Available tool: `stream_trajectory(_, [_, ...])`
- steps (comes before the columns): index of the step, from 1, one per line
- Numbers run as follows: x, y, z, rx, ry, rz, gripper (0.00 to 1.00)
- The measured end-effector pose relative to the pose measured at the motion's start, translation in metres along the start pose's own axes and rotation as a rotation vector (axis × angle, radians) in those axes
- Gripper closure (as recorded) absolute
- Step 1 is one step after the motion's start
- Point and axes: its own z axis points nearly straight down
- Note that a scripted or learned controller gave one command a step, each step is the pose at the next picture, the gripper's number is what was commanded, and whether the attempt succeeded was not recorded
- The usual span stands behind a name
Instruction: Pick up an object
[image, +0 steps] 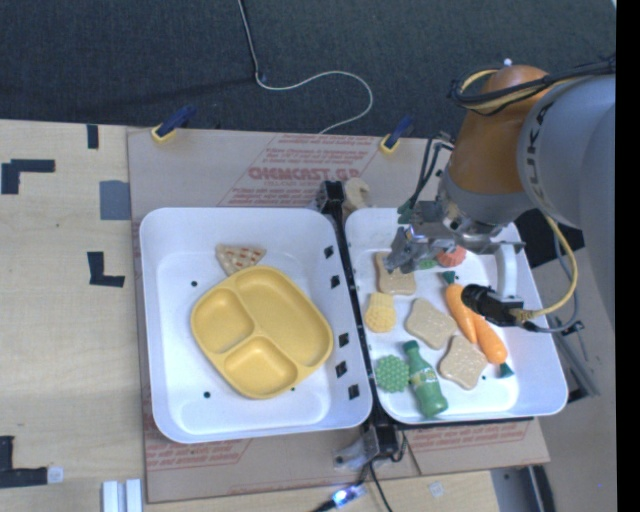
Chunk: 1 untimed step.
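Toast slice (395, 279), directly beneath gripper (405, 252)

Robot lab or test bench, not a home. Grey-and-orange arm (520, 140) over two white bins (160, 300) clipped onto a cardboard sheet (300, 175) on a wooden bench (60, 300). Black tape marks (100, 268) on the bench, loose white cable (300, 80) on dark carpet (120, 60), plastic toy food (430, 325) as props.

Brown cardboard sheet (290, 170) spread under both bins on the wooden surface (60, 320). Blue-and-yellow clamps (172, 122) at its far corners. White cable (300, 80) looping across dark carpet (120, 50).
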Motion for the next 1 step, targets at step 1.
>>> stream_trajectory(1, [0.0229,-0.0267,-0.0180,-0.001,0.000,0.002,1.00])
